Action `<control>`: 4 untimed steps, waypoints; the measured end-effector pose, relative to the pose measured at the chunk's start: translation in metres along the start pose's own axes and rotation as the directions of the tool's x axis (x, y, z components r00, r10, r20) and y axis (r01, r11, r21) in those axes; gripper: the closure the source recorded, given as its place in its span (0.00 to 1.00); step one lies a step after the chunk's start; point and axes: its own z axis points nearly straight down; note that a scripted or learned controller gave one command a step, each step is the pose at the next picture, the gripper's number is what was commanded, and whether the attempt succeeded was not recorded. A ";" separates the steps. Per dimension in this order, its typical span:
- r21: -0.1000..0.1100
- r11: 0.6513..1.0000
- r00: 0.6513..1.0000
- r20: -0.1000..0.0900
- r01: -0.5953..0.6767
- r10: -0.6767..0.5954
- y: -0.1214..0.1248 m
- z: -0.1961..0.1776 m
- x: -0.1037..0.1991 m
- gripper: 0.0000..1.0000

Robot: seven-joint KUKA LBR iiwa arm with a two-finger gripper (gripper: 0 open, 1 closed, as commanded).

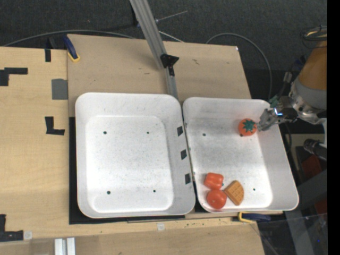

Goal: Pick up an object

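hand (264, 122): at the upper right rim of the right bin (276, 158), tips low; whether they are open or closed cannot be told
strawberry toy (247, 127): red with a green top, just left of the hand, touching or nearly touching its tips
red pepper toy (213, 180): well below and left of the hand
tomato toy (216, 199): just under the pepper
cracker toy (234, 192): tan, beside the tomato
left bin (127, 102): further left, on the desk (212, 73)
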 end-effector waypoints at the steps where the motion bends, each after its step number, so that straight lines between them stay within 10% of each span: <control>1: -0.001 1.000 1.000 0.000 0.000 0.000 -0.008 -0.057 -0.004 1.00; 4: 0.004 1.000 1.000 -0.003 0.007 -0.007 0.049 -0.040 0.139 1.00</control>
